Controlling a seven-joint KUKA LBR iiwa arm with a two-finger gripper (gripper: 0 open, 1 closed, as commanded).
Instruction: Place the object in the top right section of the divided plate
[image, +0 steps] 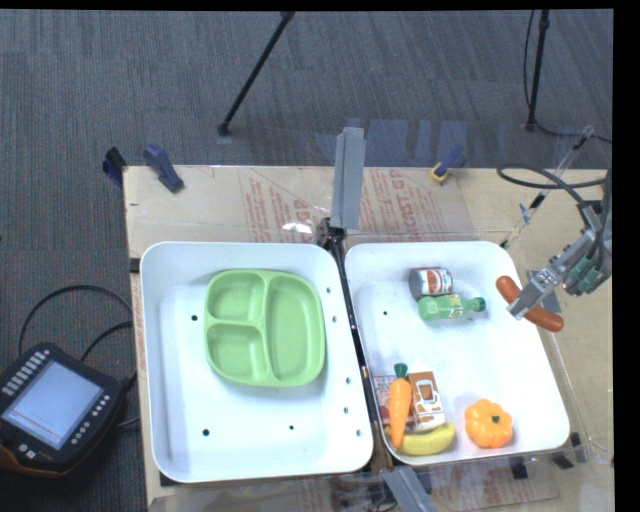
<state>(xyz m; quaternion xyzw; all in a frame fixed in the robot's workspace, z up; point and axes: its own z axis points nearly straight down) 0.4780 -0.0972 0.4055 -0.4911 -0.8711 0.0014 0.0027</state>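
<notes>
Hard to tell how wide the end effector (527, 299) is spread (small, blurry), low over the right bin's (520, 385) rim, touching a sausage (530, 305). Green divided plate (265, 327) in the left bin (180, 430), 3 sections. Nearby: can (431, 282), green bottle (450, 307), carrot (399, 408).

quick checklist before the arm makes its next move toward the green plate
1. Green divided plate lies flat in the left bin: ok.
2. Plate's sections free of items: ok.
3. Pincer at the right bin's right edge, beside the sausage: ok.
4. Sausage actually held between the fingers: cannot tell.
5. Can, green bottle, carrot, banana, small box and pumpkin sit low in the bin, below a path to the plate: ok.
</notes>
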